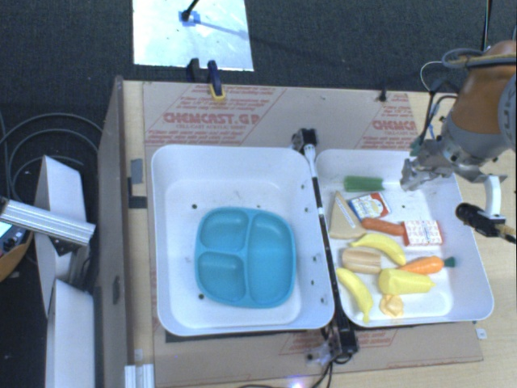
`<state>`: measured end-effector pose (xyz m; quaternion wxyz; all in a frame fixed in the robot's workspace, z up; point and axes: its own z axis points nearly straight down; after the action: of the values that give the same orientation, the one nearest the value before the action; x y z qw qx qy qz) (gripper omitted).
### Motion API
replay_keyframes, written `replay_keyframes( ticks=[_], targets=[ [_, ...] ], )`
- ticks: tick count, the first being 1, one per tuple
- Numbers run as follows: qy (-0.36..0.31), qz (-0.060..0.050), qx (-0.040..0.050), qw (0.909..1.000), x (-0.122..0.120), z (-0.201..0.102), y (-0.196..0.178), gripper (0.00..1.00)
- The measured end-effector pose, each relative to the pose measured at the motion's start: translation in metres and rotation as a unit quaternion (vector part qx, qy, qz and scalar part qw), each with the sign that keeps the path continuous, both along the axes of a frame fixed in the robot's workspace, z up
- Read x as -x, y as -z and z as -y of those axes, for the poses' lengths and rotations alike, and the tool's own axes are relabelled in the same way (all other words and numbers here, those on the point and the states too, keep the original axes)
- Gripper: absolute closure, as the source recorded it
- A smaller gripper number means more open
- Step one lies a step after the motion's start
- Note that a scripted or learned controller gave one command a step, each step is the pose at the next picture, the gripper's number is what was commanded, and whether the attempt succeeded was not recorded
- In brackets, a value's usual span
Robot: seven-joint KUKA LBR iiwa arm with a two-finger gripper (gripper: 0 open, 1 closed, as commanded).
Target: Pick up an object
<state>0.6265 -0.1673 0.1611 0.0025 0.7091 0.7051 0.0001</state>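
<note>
The right bin [477, 297] holds several toy foods: a green stick [363, 183] at the back, a tan wedge [343, 217], a small orange-and-white carton [371, 207], an orange sausage [384, 226], a white-and-red box [422, 233], a hot dog bun [361, 259], two bananas [381, 247] [355, 291], a carrot [422, 264] and a yellow pepper [404, 281]. My gripper [410, 176] hangs over the bin's back right part, just right of the green stick, with nothing seen between its fingers.
The left bin [174, 184] holds a blue sectioned plate [245, 256]. A black divider with clamps [305, 141] separates the bins. Cardboard lies under both bins. White boxes and a metal rail [48, 221] stand at the far left.
</note>
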Motion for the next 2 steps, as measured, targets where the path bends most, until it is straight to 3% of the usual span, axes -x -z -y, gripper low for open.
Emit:
replay_keyframes(
  ticks=[1,2],
  targets=[
    [-0.004,0.000,-0.0010,1.0000,-0.002,-0.005,0.003,0.00],
    [-0.006,0.001,-0.0012,1.0000,-0.044,-0.033,0.077,0.00]
  ],
)
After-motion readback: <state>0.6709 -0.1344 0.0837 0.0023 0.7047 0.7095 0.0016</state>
